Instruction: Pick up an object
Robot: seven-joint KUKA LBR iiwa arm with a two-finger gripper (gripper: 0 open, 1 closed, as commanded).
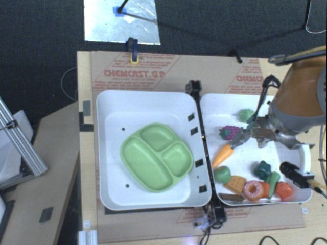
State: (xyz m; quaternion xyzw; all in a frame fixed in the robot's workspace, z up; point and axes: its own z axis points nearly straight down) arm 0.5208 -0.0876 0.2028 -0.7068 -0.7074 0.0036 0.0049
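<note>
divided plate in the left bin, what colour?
Light green. The divided plate shows plainly in the camera view, lying in the left bin.

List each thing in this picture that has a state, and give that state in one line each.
Green plate: lying flat in the left bin, nothing on it.
Carrot: lying tilted in the right bin, by the hand.
Doughnut: lying flat.
Hand: low over the purple toy.

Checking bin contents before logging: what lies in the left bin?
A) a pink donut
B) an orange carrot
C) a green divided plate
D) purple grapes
C: the green divided plate lies alone in the left bin; the toy foods are all in the right bin.
</note>
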